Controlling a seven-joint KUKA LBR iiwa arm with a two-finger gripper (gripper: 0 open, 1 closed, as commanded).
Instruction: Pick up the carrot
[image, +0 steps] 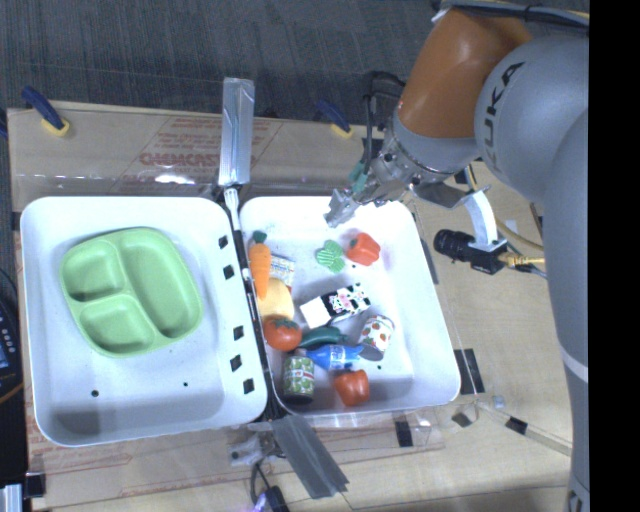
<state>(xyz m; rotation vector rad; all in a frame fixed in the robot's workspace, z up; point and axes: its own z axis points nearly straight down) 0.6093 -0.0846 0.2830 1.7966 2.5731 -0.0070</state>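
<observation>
The carrot (260, 262), orange with a green top, lies along the left wall of the right bin (425, 310), its tip pointing toward the front. My gripper (340, 210) hangs over the bin's back edge, up and to the right of the carrot and well apart from it. Nothing shows between its fingers.
The right bin also holds a red pepper (364, 247), a green piece (330, 256), a tomato (282, 333), a yellow item (277, 298), a black-and-white carton (346, 300), a can (298, 376) and other toys. A green divided plate (130, 288) sits in the left bin.
</observation>
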